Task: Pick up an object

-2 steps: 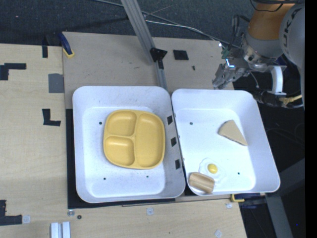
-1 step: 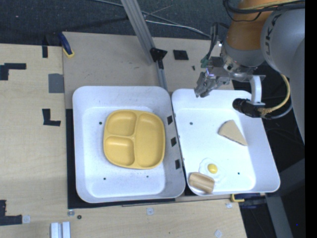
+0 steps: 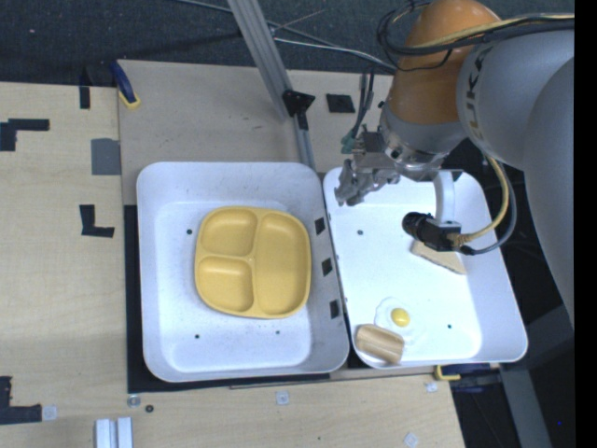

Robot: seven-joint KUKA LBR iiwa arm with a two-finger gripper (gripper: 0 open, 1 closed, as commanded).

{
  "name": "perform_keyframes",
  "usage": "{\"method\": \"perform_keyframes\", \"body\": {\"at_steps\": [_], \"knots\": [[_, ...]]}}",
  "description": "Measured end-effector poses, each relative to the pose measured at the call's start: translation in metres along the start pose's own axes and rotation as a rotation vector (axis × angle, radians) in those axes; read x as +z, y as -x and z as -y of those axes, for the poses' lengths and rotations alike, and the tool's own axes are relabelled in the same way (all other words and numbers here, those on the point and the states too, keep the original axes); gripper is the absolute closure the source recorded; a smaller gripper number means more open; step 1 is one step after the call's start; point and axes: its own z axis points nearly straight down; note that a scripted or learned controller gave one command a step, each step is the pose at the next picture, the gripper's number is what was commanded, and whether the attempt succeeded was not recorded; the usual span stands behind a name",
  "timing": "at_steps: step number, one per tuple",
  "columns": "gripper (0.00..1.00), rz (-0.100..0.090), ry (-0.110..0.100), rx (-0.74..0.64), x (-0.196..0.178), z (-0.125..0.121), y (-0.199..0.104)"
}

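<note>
1. Nearest to us, at the front edge of the right shallow white bin point(image 3: 485, 343), we see a tan bread-roll-shaped toy point(image 3: 379, 343). It lies touching a white fried-egg toy with a yellow yolk point(image 3: 398, 318) just behind it.
2. To the left, in the left shallow white bin point(image 3: 159, 250), we see a yellow plastic plate with three compartments point(image 3: 253, 260). It lies flat near the bin's middle, well apart from the other things.
3. Farther back in the right bin, near its right side, we find a pale tan wedge-shaped piece point(image 3: 442, 257), like a slice of toast. A black fitting with a yellow cable point(image 3: 424, 226) sits over its rear edge.
4. Behind that, the end effector point(image 3: 353, 190) hangs over the rear left corner of the right bin, close to the wall shared by the two bins. We cannot tell how far apart its fingers stand, and we see nothing gripped between them.
5. Above it rises the grey arm with its orange band point(image 3: 448, 26), reaching in from the right.
6. Farthest back, on the light wooden tabletop point(image 3: 205, 110), we see black tape marks and a slanted metal pole point(image 3: 266, 54) standing behind the bins.
</note>
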Motion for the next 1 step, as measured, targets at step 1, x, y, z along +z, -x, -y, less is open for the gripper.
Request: {"method": "perform_keyframes", "body": {"at_steps": [1], "knots": [[1.0, 0.0, -0.001, 0.0, 0.0158, 0.0287, -0.0494]]}}
